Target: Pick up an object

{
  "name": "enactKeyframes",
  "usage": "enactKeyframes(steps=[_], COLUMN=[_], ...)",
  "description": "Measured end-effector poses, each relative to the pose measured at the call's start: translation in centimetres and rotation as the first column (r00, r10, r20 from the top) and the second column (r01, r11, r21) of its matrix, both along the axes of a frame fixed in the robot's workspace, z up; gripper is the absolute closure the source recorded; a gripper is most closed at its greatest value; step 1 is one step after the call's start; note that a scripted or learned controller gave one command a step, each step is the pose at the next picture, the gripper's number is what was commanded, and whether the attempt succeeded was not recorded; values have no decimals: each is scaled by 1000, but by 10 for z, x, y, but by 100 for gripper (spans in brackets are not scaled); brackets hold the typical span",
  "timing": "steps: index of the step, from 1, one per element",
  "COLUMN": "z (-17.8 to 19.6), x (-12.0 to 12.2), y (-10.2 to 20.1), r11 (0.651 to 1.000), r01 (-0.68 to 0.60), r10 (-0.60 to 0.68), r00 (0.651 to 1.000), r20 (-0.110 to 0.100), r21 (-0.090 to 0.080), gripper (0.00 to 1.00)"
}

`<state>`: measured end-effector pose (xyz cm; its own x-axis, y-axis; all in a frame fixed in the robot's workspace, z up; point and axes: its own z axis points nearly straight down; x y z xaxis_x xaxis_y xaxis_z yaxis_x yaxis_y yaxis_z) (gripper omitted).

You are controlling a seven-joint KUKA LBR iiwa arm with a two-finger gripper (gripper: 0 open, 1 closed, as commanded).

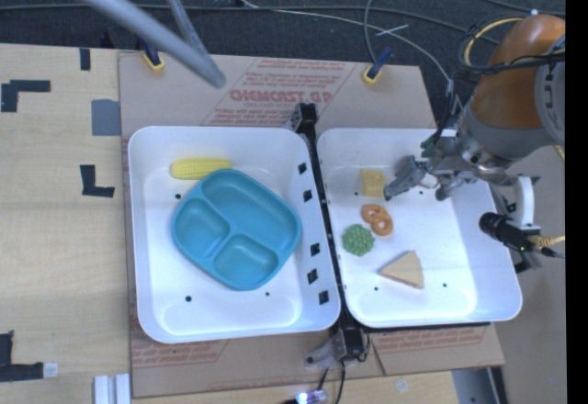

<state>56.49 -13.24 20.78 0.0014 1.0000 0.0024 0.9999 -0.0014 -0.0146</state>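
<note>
The end effector (421, 180) hung spread open and empty over the right bin (478, 301), just beside the yellow cheese cube (372, 183). To my eye that cube was the likeliest pick: the fingers would want to drop squarely astride it, steering clear of the pretzel (377, 218) just below the cube. Past the pretzel lay a green ball (358, 240) and a sandwich wedge (403, 270). The left bin (147, 209) held a blue tray (237, 228) and corn (199, 169); cardboard (276, 90) covered the bench (55, 209).
</note>
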Motion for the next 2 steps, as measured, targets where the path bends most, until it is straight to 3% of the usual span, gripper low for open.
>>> enactKeyframes(steps=[1,2], z=[7,-51], x=[3,9], y=[0,7], r11=[1000,1000], r01=[-3,-4], r10=[3,4], r00=[1000,1000], r20=[13,8], r21=[-2,-2], gripper=[0,0])
